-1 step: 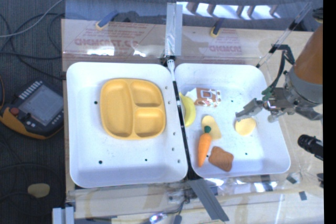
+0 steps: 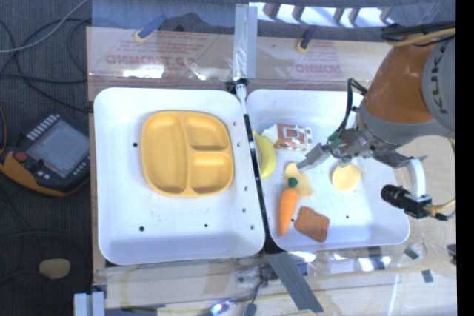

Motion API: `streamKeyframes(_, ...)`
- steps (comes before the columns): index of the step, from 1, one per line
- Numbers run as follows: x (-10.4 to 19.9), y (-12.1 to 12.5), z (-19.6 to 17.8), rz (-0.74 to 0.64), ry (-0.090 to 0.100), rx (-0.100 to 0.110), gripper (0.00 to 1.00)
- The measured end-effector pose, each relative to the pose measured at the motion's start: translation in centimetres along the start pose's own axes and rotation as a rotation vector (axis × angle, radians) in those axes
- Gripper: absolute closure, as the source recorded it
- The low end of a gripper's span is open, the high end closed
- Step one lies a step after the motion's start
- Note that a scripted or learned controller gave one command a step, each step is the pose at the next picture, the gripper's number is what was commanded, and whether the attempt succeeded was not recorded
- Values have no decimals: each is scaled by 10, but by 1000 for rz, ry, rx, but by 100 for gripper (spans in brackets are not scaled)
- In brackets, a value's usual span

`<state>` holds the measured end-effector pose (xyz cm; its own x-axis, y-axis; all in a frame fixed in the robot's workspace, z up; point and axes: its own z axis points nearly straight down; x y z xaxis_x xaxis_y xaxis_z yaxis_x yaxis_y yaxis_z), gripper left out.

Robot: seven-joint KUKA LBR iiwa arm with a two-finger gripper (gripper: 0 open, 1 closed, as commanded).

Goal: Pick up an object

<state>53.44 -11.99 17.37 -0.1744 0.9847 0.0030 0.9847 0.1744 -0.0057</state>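
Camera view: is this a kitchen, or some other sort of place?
Probably a robot lab, not a kitchen. A robot arm reaches over two white bins, the food looks like toys, such as the carrot, and a control pendant lies nearby.

arm: mine, grey with orange band, reaching in from the right edge | wrist: bent down and leftward, orange section bulky at upper right | gripper point(image 2: 317, 156): slim tip angled down-left, low over the right side of the bench | cable looping off my wrist
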Motion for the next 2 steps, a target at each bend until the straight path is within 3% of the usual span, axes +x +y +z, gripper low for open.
streamKeyframes(1,20,-25,85,-61,-4,-11,0)
streamKeyframes(2,24,-38,85,-111,-13,-24,0)
